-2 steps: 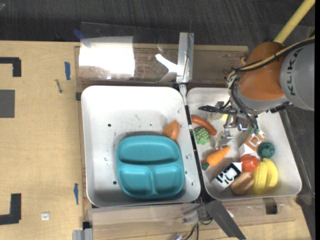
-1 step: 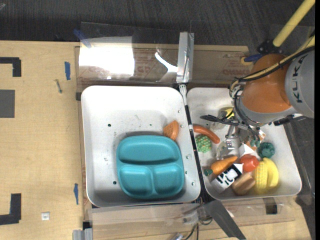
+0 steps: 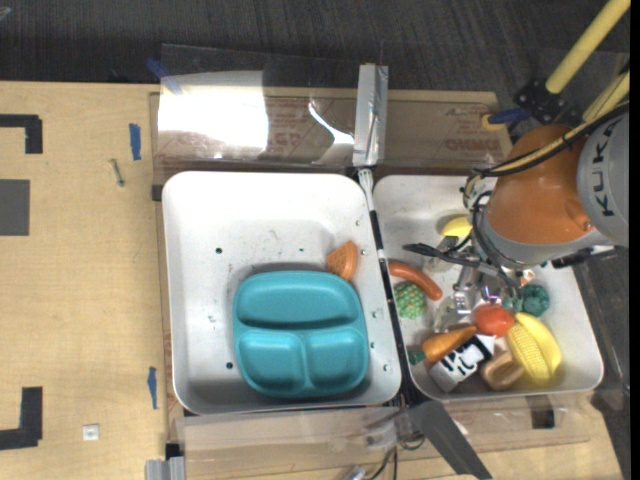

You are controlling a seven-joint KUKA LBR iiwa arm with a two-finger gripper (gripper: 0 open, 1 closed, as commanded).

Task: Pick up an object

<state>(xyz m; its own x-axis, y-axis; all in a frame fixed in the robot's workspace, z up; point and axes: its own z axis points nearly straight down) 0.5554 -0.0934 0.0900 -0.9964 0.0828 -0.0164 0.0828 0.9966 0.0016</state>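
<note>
The gripper (image 3: pixel 478 286) hangs over the crowded middle of the right bin (image 3: pixel 590 363); its opening cannot be told. Below it a red tomato (image 3: pixel 493 319) touches a carrot (image 3: pixel 447 343) and corn (image 3: pixel 533 346): such crowding risks a deflected or double grasp.

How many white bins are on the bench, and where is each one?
2. The left bin holds the teal tray. The right bin holds the toy foods, under the gripper.

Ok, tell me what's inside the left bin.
The left bin holds a teal divided tray and a small orange toy touching the tray's far right corner. Whatever lies under the tray is hidden.
</note>
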